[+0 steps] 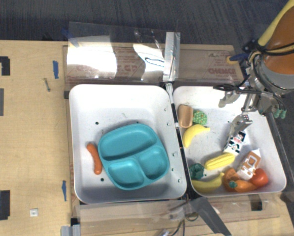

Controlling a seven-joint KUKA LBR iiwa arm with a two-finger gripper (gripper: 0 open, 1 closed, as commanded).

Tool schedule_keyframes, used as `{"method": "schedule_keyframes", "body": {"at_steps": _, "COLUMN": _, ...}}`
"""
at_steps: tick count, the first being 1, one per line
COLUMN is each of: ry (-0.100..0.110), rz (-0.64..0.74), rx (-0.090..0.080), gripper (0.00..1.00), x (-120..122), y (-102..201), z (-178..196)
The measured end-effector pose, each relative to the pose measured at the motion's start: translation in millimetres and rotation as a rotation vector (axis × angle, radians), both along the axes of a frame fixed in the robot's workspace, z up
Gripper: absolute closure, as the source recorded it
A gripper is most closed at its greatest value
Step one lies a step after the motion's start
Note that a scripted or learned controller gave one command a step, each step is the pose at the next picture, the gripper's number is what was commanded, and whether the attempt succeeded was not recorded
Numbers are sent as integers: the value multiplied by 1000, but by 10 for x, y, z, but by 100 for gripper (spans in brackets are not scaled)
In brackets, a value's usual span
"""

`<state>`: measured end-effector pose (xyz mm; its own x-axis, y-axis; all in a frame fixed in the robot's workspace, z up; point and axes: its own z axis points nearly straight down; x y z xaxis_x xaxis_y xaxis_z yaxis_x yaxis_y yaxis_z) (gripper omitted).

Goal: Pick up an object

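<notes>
We see the arm (279, 38) coming in from the upper right of the frame, orange band up top, grey wrist below, w/ cables round it. The gripper (240, 124) hangs over the upper-right part of the right bin (279, 181), pointing down toward a small black-and-white carton (235, 143). The gripper tip sits just above that carton; whether it's spread or pinched, we can't tell from this angle, and we can't tell if it touches the carton either.

The carton is small, white w/ black patches and a bit of blue, lying tilted at mid-right of the right bin, just above a yellow corn-like piece (219, 161).

Right bin contents: a tan bread-like piece (185, 115) upper left, a green knobbly item (200, 117) just beside it, a yellow banana (193, 133) below those. Along the bottom: a dark green item (196, 171), a second banana (208, 183), an orange carrot (240, 185), a red tomato-like piece (260, 178) and a white-and-orange box (249, 163), all crowded close together.

Left bin (82, 102): a teal divided plate (133, 155) w/ three compartments, sitting centre-low, and an orange sausage-like item (94, 158) just left of the plate. Both bins sit side by side on the counter (23, 132), a clear plastic sheet (117, 53) behind them.
</notes>
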<state>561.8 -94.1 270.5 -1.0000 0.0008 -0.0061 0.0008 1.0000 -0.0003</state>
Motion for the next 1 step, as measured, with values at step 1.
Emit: {"method": "schedule_keyframes", "body": {"at_steps": 1, "ry": 5, "rz": 280, "rx": 1, "gripper": 0, "x": 299, "y": -300, "z": -1015}}
